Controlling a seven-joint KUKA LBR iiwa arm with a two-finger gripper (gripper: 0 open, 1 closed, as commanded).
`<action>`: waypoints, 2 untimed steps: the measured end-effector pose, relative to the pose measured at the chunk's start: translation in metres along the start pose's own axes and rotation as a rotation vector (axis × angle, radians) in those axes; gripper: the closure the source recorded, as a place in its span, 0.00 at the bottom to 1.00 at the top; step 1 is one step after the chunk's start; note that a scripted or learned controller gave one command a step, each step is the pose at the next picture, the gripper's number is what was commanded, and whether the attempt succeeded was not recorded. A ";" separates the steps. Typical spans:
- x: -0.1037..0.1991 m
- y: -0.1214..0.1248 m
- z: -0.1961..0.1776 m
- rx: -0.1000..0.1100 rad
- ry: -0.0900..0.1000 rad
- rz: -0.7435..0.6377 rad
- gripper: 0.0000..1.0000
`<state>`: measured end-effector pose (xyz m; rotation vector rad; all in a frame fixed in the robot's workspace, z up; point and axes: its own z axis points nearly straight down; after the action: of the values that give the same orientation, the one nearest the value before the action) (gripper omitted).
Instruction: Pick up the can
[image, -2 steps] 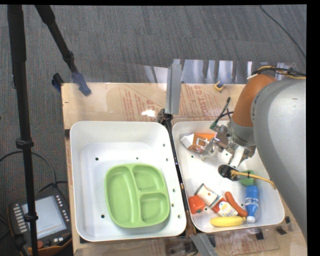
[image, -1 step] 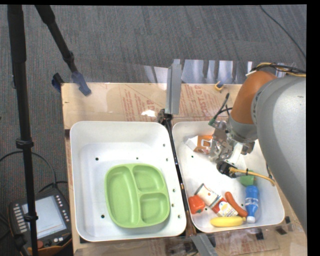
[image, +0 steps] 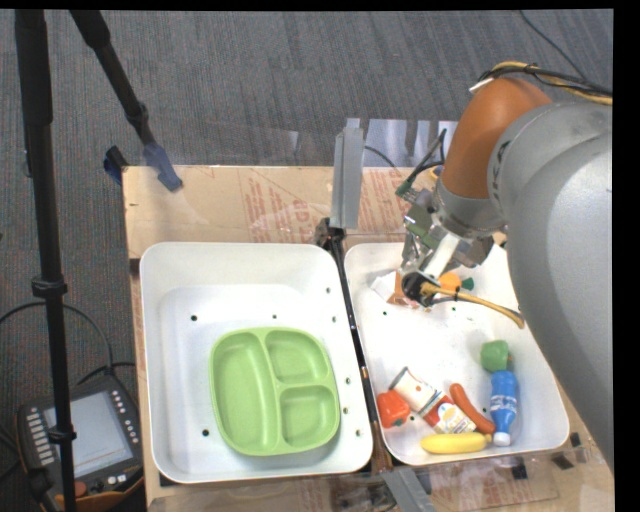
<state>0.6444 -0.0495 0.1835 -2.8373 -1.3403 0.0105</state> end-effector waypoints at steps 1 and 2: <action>-0.023 0.007 -0.075 -0.001 -0.001 -0.036 1.00; 0.025 -0.039 -0.146 -0.001 -0.002 -0.135 1.00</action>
<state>0.6306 -0.0056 0.3296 -2.7413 -1.5299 0.0122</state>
